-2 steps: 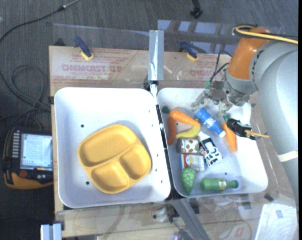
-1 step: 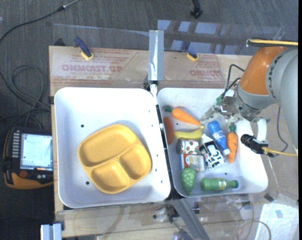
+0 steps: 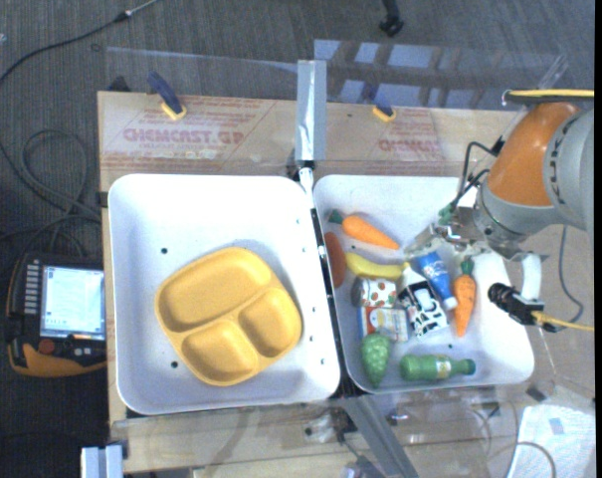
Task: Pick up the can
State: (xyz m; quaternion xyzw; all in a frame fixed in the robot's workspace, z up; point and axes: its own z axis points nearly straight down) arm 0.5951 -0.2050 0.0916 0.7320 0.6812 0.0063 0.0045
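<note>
1. Now we see the can (image 3: 379, 308) lying in the right bin (image 3: 500, 361), crowded by a banana (image 3: 375, 265) and carton (image 3: 423, 308).
2. Our gripper (image 3: 446, 235) hovers near; its state we cannot tell.
3. Likely rigid, light, slick: grasp across its middle.

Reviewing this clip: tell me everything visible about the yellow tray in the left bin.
The yellow tray looks like smooth moulded plastic with rounded corners and three shallow compartments, one long and two smaller. It lies flat, open side up, turned at a slant near the middle of the left bin. It touches the bin floor and nothing else.
</note>
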